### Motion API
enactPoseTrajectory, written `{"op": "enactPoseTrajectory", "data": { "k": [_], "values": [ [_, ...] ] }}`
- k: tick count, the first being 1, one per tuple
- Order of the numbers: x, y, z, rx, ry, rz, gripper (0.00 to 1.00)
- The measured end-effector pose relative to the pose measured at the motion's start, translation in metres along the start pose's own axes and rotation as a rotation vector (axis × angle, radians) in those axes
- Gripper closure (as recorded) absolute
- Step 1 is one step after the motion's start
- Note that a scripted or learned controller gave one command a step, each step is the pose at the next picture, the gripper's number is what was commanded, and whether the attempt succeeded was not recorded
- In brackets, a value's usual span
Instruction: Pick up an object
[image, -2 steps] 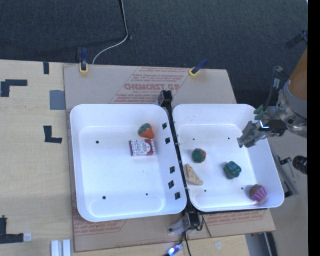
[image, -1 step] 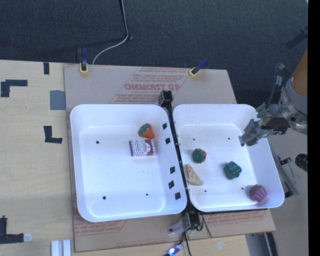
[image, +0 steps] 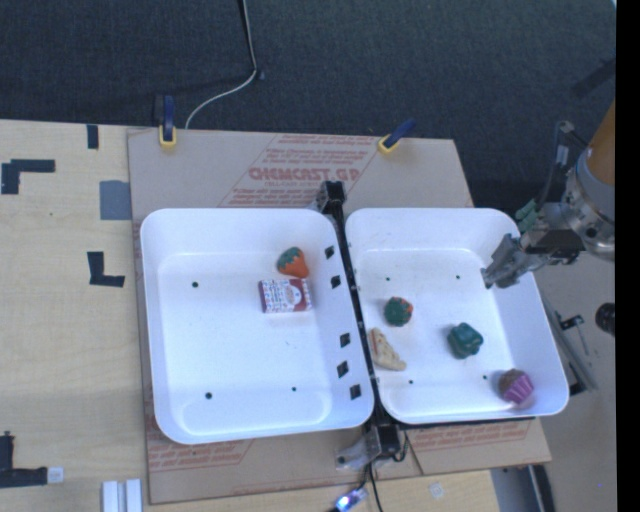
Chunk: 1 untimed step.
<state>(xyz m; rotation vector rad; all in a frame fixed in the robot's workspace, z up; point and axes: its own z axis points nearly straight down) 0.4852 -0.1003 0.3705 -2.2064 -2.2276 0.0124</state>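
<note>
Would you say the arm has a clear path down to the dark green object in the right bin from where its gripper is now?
Probably yes. The gripper sits over the right bin's upper right rim, and the dark green object lies on open white floor below it, apart from the pink cupcake-like toy and the round green toy.

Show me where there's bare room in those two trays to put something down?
Left bin: bare everywhere but near its top right, where the carrot and red box lie. Right bin: bare along the top; crowded lower down by the green ball, green pepper, bread and pink cupcake.
</note>
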Motion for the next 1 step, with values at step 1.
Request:
{"op": "enactPoseTrajectory", "data": {
  "k": [1],
  "values": [
    [0.0003, 0.0002, -0.0095, 0.001, 0.0, -0.001, 1.0]
  ]
}}
